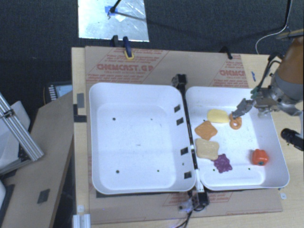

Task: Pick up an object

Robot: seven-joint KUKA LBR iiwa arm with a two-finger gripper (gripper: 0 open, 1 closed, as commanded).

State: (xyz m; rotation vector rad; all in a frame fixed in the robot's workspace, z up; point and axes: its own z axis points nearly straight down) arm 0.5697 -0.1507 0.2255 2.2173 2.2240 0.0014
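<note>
The right white bin (273, 129) holds several toy foods. A pale yellow piece (218, 116) lies near its middle, with a small orange ring (235, 123) just to its right. Below them are an orange wedge (206, 129), a tan slice (207, 148), a purple cluster (222, 163) and a red-orange pepper (259, 157). My gripper (239, 110) reaches in from the right, slanting down to the left. Its tip sits just above the orange ring and beside the yellow piece. I see nothing lifted off the bin floor.
The left white bin (137, 137) lies beside the right one, with a black divider strip (186, 127) between them. The arm's grey wrist (285, 91) hangs over the right bin's far right edge. A brown board (142, 65) lies under both bins.
</note>
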